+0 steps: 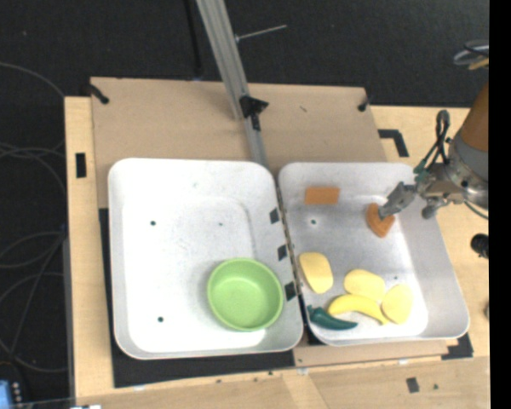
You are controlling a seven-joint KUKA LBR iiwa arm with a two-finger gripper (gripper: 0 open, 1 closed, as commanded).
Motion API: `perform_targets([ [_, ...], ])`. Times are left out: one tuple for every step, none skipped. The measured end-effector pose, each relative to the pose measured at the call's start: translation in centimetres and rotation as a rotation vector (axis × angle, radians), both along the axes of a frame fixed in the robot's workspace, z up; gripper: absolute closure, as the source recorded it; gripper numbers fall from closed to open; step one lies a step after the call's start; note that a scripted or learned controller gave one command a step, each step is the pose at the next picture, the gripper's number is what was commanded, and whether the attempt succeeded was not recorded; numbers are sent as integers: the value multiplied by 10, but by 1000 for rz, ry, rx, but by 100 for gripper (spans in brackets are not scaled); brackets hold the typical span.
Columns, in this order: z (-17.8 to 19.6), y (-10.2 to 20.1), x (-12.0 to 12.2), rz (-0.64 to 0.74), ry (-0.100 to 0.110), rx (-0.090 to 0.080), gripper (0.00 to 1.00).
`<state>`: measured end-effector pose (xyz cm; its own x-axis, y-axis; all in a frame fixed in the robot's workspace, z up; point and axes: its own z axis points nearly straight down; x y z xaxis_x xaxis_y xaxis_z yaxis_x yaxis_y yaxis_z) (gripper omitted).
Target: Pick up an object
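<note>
My gripper (pixel 411 208) hovers over the upper right part of the right bin (pixel 447 309), its two fingers spread apart with nothing between them. A small orange rounded piece (pixel 380 222) lies just below and left of the left fingertip (pixel 393 206), close to it or touching it. Further left, an orange rectangular block (pixel 322 196) lies near the bin's back wall. Towards the front are a pale yellow oval piece (pixel 316 272), a yellow lump (pixel 364 283), a banana (pixel 358 306), a yellow wedge (pixel 398 304) and a dark green pepper (pixel 330 319).
The left bin (pixel 153 194) holds a green bowl (pixel 245 293) at its front right corner. A grey metal pole (pixel 230 66) slants up from the bins' shared back edge. The arm's body (pixel 473 156) fills the right side beyond the right bin.
</note>
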<state>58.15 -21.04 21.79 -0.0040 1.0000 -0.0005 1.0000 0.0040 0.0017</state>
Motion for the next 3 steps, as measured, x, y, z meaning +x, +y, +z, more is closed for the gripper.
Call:
perform_targets([
  [0,0,0,0,0,0,0],
  [-41,-4,0,-4,3,-2,0],
  [-84,-2,4,-3,4,-2,0],
])
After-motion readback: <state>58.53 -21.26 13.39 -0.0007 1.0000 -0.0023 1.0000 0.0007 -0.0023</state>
